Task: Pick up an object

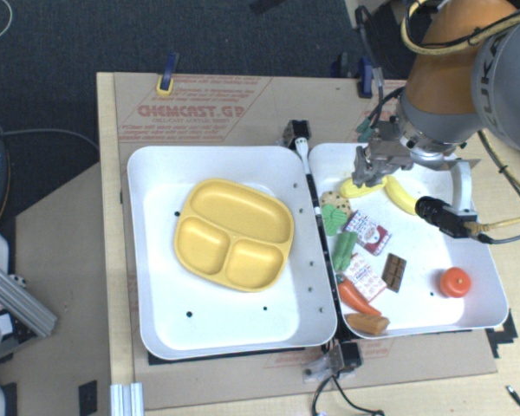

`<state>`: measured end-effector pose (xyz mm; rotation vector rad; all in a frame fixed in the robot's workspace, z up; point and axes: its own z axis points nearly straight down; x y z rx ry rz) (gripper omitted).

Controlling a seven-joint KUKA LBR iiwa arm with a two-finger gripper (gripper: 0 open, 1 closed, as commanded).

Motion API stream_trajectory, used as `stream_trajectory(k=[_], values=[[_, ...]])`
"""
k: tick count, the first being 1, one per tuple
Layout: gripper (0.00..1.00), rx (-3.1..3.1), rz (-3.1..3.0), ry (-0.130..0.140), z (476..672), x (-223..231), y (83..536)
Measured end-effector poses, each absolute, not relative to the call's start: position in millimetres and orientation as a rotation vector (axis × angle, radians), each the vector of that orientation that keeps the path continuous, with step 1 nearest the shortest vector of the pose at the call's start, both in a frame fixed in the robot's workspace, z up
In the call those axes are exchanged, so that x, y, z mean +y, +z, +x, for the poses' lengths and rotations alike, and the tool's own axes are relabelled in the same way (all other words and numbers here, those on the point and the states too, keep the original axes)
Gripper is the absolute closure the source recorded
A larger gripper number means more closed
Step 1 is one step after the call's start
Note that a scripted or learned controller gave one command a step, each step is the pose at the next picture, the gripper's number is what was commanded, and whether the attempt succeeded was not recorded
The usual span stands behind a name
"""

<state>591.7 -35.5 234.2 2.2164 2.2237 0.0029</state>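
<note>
Where the hand (370, 171) hovers, banana (400, 195) and cookie (334, 205) close by.

Arm (494, 50) showing grey casing, a bulbous orange band (455, 46) sitting above the wrist. Yellow cable (416, 20) looping at the band's 10 o'clock; thin dark wires trailing at 7 o'clock. Grey metal gripper (368, 170) hanging off a silver flange. White bracket (462, 185) carrying a black cylindrical unit (442, 215) at 5 o'clock.
</note>
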Motion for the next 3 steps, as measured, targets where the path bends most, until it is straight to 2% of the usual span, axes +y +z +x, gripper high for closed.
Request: stream_trajectory(k=[1,2,3], values=[[1.0,2.222,2.224,-0.004,593.6,-43,214],[1.0,2.221,2.217,0.004,599.7,-35,235],[1.0,2.221,2.223,-0.001,593.4,-38,235]])
